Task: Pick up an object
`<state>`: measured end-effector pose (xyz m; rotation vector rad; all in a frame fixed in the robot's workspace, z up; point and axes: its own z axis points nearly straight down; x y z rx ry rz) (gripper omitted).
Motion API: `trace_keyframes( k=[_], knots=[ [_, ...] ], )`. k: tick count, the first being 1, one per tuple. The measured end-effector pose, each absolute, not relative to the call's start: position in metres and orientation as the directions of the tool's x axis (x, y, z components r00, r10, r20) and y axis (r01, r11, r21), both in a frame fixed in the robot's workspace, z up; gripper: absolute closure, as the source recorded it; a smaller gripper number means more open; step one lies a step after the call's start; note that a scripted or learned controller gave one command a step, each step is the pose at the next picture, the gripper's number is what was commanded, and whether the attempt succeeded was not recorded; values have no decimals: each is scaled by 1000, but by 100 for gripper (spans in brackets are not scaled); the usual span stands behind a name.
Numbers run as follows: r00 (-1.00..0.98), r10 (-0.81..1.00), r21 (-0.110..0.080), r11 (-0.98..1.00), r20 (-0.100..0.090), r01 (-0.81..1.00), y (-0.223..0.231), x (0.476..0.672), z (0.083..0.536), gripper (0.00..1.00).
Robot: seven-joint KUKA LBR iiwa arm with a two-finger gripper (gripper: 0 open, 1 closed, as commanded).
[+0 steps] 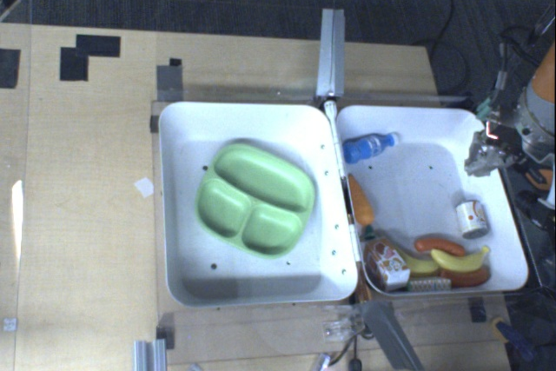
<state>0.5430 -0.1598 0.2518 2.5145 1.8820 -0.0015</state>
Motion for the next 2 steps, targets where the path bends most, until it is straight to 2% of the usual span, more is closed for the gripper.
trace_keyframes(
  k=[1,2],
  knots=[
    [488,873,0,-488,0,873,-133,537,212,100],
    [267,964,2,-267,-1,964,-152,562,261,100]
  ],
)
